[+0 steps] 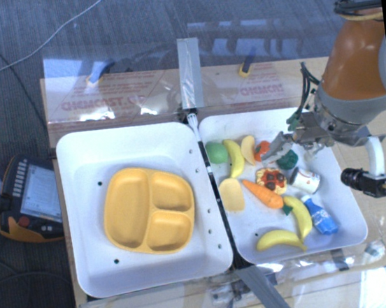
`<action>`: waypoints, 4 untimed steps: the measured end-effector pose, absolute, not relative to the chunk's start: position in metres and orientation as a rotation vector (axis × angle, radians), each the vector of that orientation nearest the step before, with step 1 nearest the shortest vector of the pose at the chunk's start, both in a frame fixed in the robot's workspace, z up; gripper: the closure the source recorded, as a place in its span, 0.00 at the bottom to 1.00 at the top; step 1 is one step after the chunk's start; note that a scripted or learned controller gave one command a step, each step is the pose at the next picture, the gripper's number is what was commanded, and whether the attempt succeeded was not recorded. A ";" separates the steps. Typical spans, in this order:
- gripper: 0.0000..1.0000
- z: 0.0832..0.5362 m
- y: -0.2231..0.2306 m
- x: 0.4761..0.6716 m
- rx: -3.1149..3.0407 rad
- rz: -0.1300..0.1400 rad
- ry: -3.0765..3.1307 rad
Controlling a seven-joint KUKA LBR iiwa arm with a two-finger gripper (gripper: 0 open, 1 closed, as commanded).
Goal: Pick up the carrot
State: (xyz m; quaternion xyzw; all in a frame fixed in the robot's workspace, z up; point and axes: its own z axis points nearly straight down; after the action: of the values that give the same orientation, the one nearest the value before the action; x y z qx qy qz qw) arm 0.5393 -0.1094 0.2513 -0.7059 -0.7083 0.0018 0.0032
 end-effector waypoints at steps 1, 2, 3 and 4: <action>0.00 0.097 -0.111 0.556 -2.296 -0.007 -2.154; 1.00 0.103 -0.111 0.556 -2.293 -0.002 -2.150; 1.00 0.180 -0.024 0.606 -2.247 0.007 -2.190; 0.00 0.180 -0.024 0.606 -2.247 0.009 -2.189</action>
State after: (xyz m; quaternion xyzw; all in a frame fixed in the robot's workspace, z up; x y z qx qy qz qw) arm 0.6060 -0.0242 0.1799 -0.7163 -0.6977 0.0028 0.0021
